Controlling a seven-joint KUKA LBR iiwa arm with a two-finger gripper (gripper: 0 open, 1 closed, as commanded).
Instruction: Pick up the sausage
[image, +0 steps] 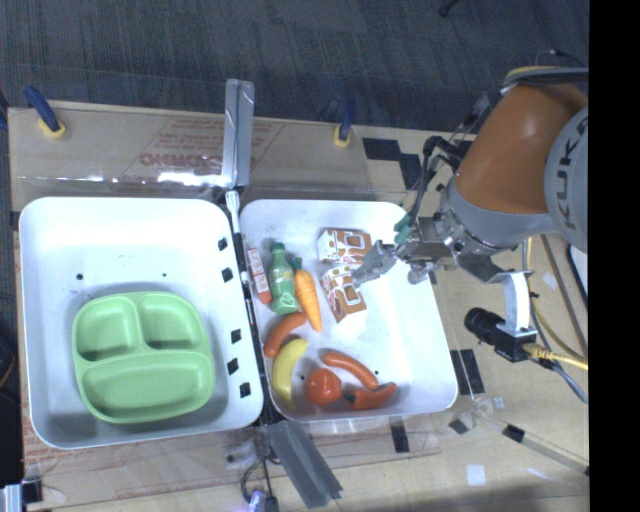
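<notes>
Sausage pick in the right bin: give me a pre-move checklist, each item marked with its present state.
1. Target in sight: ok. A sausage lies near the right bin's front edge; others lie beside it.
2. Top of target uncovered: ok.
3. Room around target: not ok. The tomato and another sausage crowd it; the banana is close.
4. Pincer above target: not ok. It hangs over the cartons at the bin's back.
5. Pincer free of load: cannot tell.
6. Left bin's green tray out of the path: ok.
</notes>
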